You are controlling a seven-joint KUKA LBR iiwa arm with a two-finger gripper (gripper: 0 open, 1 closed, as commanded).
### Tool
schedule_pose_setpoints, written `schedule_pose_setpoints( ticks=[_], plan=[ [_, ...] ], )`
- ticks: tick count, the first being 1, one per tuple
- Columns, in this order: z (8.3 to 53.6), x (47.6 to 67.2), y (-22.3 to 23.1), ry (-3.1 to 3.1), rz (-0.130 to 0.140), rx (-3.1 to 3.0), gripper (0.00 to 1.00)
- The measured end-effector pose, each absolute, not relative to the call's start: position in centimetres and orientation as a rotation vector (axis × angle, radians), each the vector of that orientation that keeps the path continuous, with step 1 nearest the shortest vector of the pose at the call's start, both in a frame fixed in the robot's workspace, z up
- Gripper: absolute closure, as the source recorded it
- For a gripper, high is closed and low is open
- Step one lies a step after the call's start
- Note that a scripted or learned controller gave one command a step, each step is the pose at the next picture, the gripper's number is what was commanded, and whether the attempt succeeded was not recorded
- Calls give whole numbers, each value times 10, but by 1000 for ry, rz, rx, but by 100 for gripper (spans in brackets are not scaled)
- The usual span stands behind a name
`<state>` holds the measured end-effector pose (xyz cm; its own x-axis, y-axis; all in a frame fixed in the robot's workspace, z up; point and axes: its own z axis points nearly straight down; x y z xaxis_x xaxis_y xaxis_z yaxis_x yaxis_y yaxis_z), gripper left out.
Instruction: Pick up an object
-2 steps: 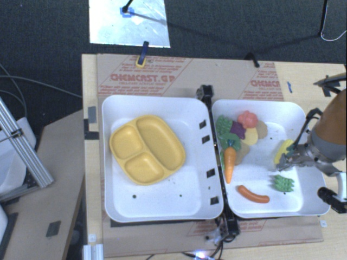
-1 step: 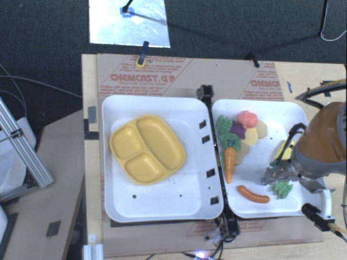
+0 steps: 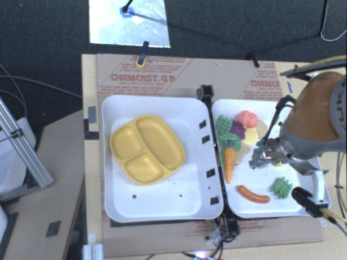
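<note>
One tool (image 3: 259, 159) low in right bin (image 3: 309, 210), grip state cannot tell | carrot (image 3: 229, 164) just beside, left of it | likely light, stiff, smooth plastic; take across thick orange middle | sausage (image 3: 253, 194) nearby

Brown board (image 3: 179, 75) under the bins carries red print reading "CHEMCAST GP" at upper centre of the frame; the same red print shows again, partly cut off, at upper right
</note>
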<state>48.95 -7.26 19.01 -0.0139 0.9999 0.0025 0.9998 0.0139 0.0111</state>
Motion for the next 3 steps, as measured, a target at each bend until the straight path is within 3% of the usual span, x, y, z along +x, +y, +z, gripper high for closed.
schedule_pose_setpoints(
  ticks=[2, 3],
  plan=[
    [204, 487, 43, 2234, 6, 2209, 100],
    [183, 501, 113, 2236, 4, 2210, 100]
  ],
)
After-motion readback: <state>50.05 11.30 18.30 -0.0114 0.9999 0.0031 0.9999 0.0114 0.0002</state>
